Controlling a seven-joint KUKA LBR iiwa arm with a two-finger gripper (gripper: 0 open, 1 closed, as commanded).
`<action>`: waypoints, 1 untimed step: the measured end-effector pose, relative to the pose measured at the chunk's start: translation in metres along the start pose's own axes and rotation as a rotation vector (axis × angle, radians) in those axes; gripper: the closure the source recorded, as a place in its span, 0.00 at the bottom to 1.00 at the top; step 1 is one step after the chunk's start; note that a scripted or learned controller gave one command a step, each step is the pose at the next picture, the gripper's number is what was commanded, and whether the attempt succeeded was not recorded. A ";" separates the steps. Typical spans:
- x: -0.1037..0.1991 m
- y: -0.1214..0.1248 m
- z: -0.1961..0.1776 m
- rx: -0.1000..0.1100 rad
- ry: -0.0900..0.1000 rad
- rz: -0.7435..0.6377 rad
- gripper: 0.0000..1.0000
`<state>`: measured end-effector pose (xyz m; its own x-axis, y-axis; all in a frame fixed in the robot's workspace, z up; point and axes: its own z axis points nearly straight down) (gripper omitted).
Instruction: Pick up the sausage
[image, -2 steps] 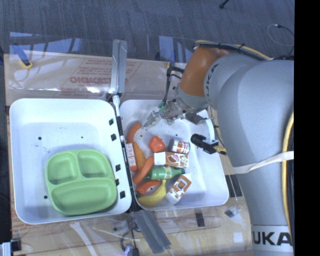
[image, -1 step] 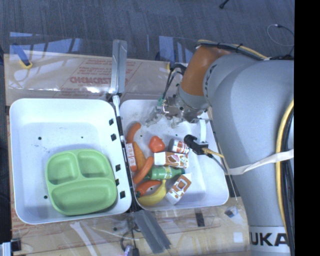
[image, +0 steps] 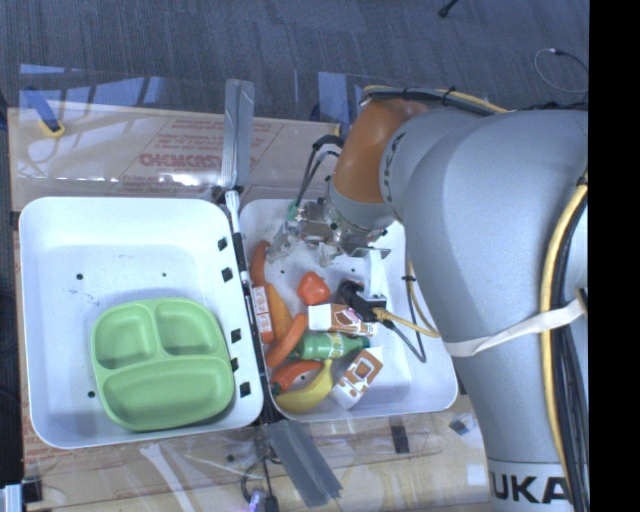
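We have the pincer (image: 318, 232) low over the far end of the right bin (image: 425, 395), and from this slanted view we cannot tell whether it is released or clenched, since the wrist and its cables crowd that spot. The sausage (image: 259, 264), as we read it, is the reddish-orange rounded cylinder lying against the bin's left wall, just beside the pincer and running lengthwise along the divider; a similar orange piece (image: 285, 338) lies nearer us, so our choice is a judgement. To do this step well we should line the grip across the narrow width, not along the length, and come down clear of the wall so one side does not catch on the rim. The sausage looks smooth, glossy and probably slippery plastic, so a centred hold matters. Nearby sit a red pepper-like piece (image: 312, 288), a green bottle (image: 330, 347), small printed cartons (image: 357, 375) and a yellow rounded fruit (image: 307, 392). The left bin (image: 60, 250) holds a matte green divided plate (image: 162, 362).
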<state>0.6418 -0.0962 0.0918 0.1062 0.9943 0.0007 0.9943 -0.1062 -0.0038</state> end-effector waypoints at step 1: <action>0.000 0.000 0.000 0.000 0.000 0.000 0.00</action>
<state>0.6417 -0.0962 0.0918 0.1060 0.9944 0.0006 0.9944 -0.1060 -0.0040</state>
